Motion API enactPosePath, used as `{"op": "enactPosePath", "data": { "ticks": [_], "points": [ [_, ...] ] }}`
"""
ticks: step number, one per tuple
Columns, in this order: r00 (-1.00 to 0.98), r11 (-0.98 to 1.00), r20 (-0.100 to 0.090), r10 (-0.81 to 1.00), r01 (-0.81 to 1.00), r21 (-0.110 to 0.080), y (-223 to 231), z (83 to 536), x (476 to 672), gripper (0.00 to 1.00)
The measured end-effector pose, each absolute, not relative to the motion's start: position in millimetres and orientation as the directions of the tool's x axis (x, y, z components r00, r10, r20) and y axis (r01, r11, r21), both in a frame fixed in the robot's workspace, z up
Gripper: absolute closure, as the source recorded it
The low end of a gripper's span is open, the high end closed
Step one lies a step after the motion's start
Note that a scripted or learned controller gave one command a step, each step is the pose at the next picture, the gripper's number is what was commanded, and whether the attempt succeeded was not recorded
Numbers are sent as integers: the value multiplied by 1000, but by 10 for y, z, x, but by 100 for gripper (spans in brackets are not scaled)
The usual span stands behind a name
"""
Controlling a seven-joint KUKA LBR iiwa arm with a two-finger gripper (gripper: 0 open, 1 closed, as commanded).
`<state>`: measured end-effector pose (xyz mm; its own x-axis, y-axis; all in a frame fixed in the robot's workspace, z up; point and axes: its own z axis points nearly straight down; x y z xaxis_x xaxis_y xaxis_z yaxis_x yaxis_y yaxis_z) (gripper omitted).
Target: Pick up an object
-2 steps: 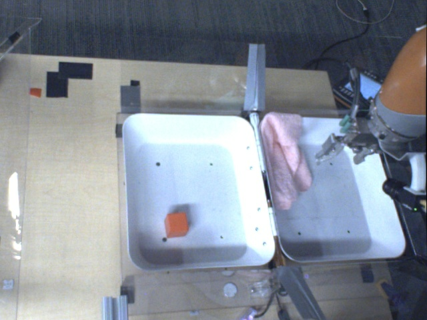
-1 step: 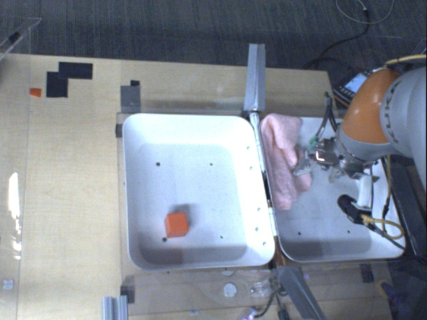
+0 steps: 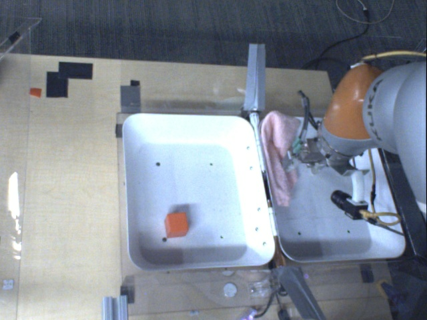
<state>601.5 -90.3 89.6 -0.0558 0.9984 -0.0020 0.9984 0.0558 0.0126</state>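
From up here I look down on a light wood counter (image 3: 67, 199). Behind it the floor (image 3: 167, 12) is dark grey carpet. A thin cable (image 3: 363, 9) curls on that carpet at the top right. On the counter's left I see black tape shapes (image 3: 67, 77) and a tiny orange mark (image 3: 35, 93) beside them. A grey metal post (image 3: 255, 79) stands at the back of the counter. Soft glare (image 3: 13, 199) shines on the far left.
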Motion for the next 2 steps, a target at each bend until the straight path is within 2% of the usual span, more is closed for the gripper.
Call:
{"op": "enactPosePath", "data": {
  "ticks": [1,2],
  "points": [
    [-55,55,-2,998,998,13,-904,896,6015,0],
    [-25,25,-3,1000,1000,12,-1368,2372,6413,0]
  ]
}}
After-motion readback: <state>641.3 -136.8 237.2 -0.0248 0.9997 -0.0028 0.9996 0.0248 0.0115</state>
